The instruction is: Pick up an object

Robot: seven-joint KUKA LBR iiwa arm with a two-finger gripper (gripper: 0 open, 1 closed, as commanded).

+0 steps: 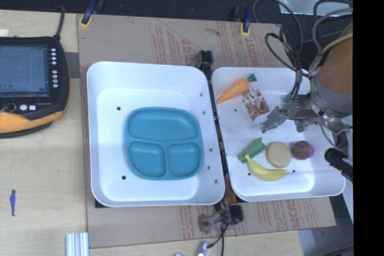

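The right bin (324, 189) holds an orange carrot (236, 89), a small printed packet (256, 103), a green piece (252, 148), a yellow banana (266, 172), a round beige bun (278, 154) and a dark red ball (302, 149). My gripper (284, 123) hangs over the middle of this bin, just right of the packet and above the bun. Its fingers are spread open with nothing between them. The grey arm with its orange band (339, 66) comes in from the right.
The left bin (105, 129) holds a blue divided plate (164, 142). A teach pendant (27, 78) lies on the bench at far left. Cables (288, 33) loop behind the right bin.
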